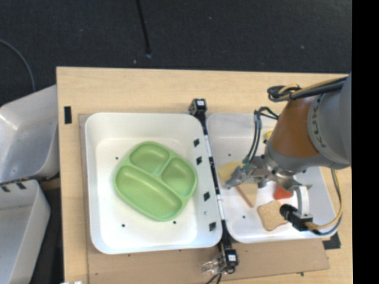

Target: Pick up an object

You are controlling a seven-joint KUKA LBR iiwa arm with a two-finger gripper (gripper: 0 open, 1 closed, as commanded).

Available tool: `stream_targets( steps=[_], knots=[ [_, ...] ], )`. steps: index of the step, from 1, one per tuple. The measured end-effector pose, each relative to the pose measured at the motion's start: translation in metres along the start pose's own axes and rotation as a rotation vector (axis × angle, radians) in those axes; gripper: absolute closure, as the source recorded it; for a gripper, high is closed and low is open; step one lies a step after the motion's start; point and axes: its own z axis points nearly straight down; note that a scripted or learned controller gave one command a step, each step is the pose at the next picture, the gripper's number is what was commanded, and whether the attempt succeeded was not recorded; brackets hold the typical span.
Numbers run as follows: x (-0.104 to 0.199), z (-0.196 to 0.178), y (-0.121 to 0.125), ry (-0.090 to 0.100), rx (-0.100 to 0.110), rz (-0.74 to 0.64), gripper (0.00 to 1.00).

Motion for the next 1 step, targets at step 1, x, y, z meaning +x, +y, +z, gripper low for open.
stream_targets(
  steps=[1],
  knots=[
    [-0.0007, -0.0122, 0.0011, 0.0, -0.005, 0.007, 1.0]
  ],
)
